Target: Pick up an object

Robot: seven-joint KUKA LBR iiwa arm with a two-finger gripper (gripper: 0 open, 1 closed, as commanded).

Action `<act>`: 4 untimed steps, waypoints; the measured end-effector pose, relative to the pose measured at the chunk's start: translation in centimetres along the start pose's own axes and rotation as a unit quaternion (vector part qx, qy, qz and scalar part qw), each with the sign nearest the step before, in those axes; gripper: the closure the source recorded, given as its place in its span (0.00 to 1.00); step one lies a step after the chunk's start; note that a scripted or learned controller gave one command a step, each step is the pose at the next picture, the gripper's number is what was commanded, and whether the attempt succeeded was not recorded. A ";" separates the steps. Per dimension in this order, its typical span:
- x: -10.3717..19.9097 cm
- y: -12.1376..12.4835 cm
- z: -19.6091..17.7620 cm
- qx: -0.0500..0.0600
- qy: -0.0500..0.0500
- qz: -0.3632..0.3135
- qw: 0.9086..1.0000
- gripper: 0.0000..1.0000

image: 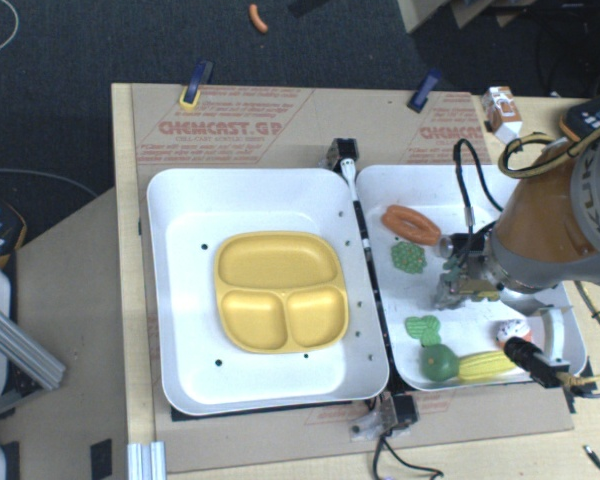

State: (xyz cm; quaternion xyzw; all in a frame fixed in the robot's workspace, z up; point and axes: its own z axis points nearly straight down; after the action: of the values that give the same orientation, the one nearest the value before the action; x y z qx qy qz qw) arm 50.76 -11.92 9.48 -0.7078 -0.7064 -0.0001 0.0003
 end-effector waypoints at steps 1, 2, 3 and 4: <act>0.0 -0.3 -6.3 -0.004 -0.001 -0.001 1.000 1.00; 0.3 0.8 -11.9 -0.004 -0.001 -0.002 1.000 1.00; 0.3 0.9 -13.1 -0.002 -0.001 -0.001 1.000 1.00; 6.2 2.5 -13.0 -0.002 0.000 -0.004 1.000 1.00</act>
State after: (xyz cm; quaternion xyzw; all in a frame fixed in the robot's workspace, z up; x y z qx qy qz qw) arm 53.29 -5.75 22.50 -0.7047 -0.7095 -0.0015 -0.0007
